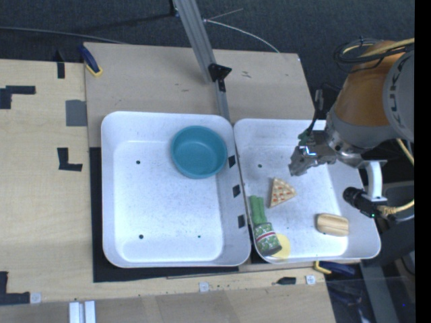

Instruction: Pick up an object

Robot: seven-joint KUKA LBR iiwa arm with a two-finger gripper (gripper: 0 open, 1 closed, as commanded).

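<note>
One green packet [263,229] bears an unreadable label, near the hand [301,165].

the end effector [301,164] hangs over the right bin [350,251], near its far edge, above a pizza slice [281,192]. a bread roll [332,225] lies by that bin's right edge and a green bottle [261,225] along its left edge. a blue bowl [198,151] sits at the left bin's [135,241] far edge.

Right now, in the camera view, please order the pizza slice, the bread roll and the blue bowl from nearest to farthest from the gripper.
From the gripper:
1. Pizza slice, just below-left of it, right bin.
2. Bread roll, lower in the right bin.
3. Blue bowl, in the left bin.
</note>
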